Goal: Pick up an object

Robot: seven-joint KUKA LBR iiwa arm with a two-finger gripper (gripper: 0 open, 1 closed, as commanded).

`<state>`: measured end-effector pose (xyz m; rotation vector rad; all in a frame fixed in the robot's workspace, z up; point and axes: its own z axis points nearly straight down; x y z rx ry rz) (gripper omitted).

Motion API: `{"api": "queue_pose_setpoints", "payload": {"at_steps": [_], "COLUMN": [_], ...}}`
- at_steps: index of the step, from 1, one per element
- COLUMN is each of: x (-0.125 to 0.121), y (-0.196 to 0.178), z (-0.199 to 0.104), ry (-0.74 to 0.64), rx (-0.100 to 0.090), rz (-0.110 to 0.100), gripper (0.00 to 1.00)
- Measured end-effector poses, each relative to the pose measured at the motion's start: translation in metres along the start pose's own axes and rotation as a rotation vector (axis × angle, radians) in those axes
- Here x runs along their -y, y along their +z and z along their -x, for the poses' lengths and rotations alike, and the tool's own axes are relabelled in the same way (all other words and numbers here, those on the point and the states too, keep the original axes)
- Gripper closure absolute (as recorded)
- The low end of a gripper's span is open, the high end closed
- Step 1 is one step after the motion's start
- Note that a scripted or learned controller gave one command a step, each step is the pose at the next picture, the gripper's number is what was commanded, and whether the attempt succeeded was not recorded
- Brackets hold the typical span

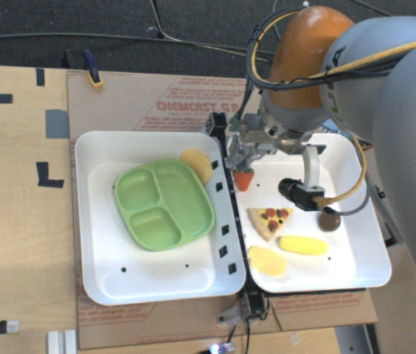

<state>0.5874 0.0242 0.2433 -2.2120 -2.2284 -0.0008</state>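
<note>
Orange-red, the small toy (244,179) sits just under the claw (246,155), whose grip I cannot tell, so lower straight, clear of the divider (223,198).

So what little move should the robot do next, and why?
Probably lift straight up a little. The hand sits low at the left edge of the right bin, right over a small orange-red toy. I can't tell if the toy is gripped, so a small lift would show whether it comes along. The pizza slice lies apart below, out of the way.
</note>
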Motion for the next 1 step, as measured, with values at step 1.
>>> {"api": "queue_pose_setpoints", "payload": {"at_steps": [1], "x": [0.0030], "y": [0.0180], "z": [-0.0526], "ry": [0.001], "rx": [0.001], "rz": [-0.003], "gripper": [1.00]}}
